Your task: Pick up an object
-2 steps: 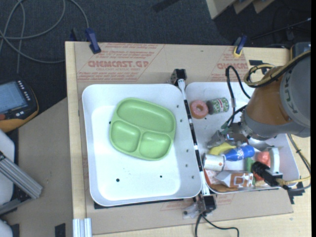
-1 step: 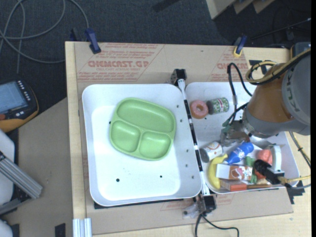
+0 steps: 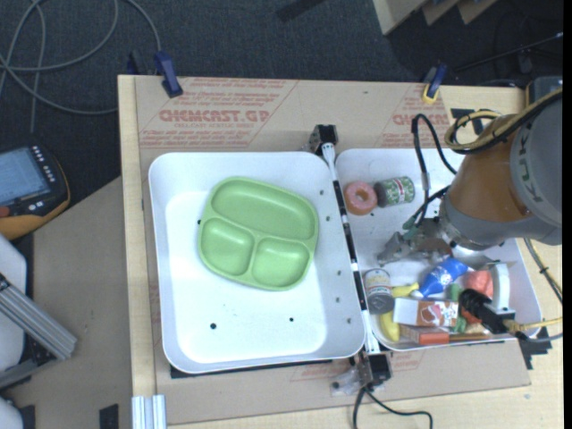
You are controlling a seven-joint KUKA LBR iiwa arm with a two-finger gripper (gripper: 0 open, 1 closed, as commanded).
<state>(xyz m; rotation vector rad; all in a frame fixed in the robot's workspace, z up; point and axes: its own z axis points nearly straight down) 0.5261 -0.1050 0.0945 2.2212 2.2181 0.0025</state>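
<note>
My gripper hangs low over the middle of the right bin, reaching in from the right below the orange band of the arm. Just behind it lie a pink ring and a small green-labelled jar. Toward the front are another small jar, a blue object, a red-orange piece, a white card box, a yellow banana shape and an orange marker. I see nothing held in the gripper.
The left bin holds a green three-part plate. A raised divider runs between the bins. Cables loop over the right bin's far corner, and blue clamps sit on the back edge of the bench.
</note>
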